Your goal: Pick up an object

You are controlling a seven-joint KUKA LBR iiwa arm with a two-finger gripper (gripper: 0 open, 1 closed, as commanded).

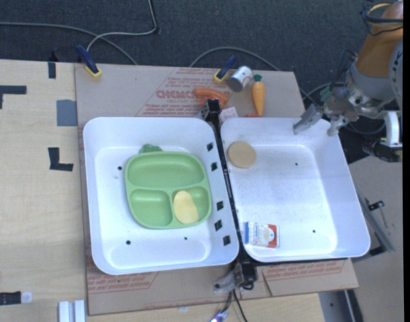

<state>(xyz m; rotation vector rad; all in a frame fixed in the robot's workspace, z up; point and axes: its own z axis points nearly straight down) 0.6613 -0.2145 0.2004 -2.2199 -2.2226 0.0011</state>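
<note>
**Jaws apart at the far right corner, nothing between them**

My gripper hangs at the far right corner of the right bin, just at its rim. My two fingers stand spread, and nothing sits between them. My grey arm with its orange band comes in from the right edge of the bench.

In the right bin, a round tan disc lies near the far left corner, close to the wall shared with the other bin. A small white and red packet lies at the near edge, toward the left corner. Both are well apart from my fingers.

In the left bin, a green divided tray sits about in the middle, with a yellow piece in its near right compartment.

Beyond the bins, on the cardboard sheet, a toy carrot and a small white and grey can lie near the far edge, with a blue and yellow clamp at the sheet's far left corner.
</note>
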